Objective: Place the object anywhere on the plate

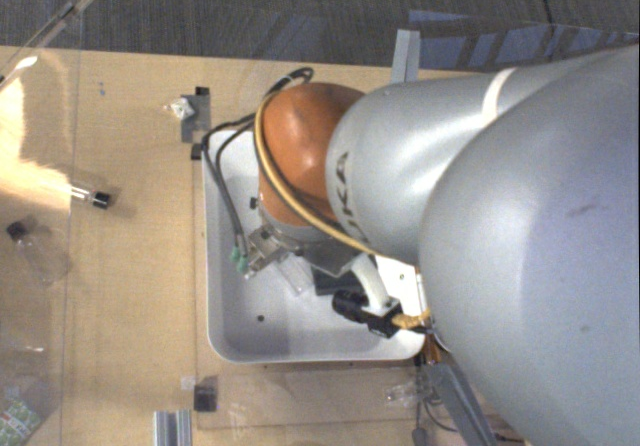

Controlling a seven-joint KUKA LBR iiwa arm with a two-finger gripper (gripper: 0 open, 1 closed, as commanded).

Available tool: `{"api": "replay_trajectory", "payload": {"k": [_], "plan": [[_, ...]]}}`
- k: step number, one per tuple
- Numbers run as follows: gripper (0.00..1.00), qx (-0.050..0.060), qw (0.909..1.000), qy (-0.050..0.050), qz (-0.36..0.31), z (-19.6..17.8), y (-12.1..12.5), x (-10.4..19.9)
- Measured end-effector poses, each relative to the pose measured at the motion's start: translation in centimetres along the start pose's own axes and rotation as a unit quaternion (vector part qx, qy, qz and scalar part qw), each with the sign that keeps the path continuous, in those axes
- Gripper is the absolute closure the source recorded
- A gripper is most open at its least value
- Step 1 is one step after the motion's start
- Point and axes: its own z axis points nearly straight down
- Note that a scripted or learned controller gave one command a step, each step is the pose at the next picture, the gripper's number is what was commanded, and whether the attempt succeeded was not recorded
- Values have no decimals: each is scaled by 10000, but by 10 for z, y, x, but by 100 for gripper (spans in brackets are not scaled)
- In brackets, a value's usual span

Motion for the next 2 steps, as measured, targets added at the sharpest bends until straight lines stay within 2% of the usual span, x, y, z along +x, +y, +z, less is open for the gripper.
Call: {"api": "replay_trajectory", "payload": {"k": [1,2], "plan": [[100,-10,9627,-3,-2707,2,-30,-24],[100,-21,9498,-11,-3129,-33,46,-35]]}}
